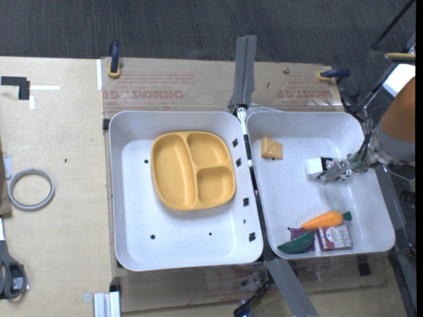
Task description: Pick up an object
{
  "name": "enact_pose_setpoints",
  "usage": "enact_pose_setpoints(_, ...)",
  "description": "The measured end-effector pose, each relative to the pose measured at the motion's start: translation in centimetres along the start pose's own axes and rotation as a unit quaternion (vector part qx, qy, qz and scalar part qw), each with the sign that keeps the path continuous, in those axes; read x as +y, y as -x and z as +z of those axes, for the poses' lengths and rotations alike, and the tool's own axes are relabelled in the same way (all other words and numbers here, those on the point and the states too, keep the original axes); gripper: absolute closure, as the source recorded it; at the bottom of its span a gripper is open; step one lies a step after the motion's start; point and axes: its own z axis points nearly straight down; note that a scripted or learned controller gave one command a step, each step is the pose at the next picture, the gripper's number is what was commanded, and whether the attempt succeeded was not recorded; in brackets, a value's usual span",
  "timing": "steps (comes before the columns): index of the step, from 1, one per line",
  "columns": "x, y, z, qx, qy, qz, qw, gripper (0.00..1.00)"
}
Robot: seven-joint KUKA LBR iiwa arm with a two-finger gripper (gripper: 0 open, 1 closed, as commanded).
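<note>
Two bins [125, 197]; end effector [332, 172] near right rim.

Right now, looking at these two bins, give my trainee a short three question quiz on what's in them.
1. True or false: the yellow divided plate lies in the left bin.
2. Which item lies nearest the hand?
A. the toy carrot
B. the small white block
C. the tan cheese-like chunk
3. Fill in: the carrot lies near the right bin's ______ edge, beside a small carton and a green item.

Key: 1 true; 2 B; 3 front (bottom of the view).
</note>
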Motion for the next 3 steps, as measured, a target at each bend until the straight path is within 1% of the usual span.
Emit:
enact_pose_setpoints(1,-6.0,-4.0,0.6,-0.002,-0.001,-0.041,0.9992,0.0)
enact_pose_setpoints(2,-1.0,-2.1,1.8,0.009,-0.019,0.066,0.9976,0.0)
enact_pose_setpoints(3,-0.9,-2.1,0.9,0.008,-0.019,0.065,0.9977,1.0)
